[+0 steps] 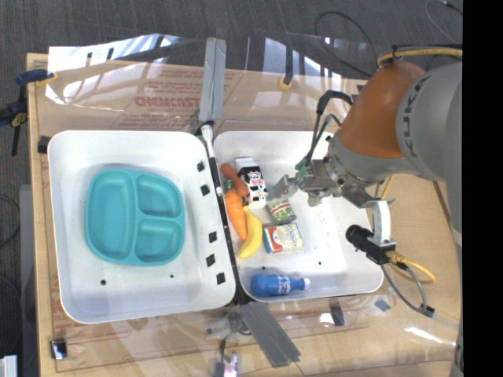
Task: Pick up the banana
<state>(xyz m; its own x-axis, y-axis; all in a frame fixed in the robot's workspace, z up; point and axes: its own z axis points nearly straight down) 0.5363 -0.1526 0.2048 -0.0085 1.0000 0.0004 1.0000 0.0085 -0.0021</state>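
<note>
Here, curved yellow banana (251,238) beside tapered orange carrot (234,213); fingers (292,185) apart.

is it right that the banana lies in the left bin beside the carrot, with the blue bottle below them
Not quite. In the camera view the banana lies in the right bin, not the left one. The rest holds: it is beside the carrot, with the blue bottle below them.
</note>
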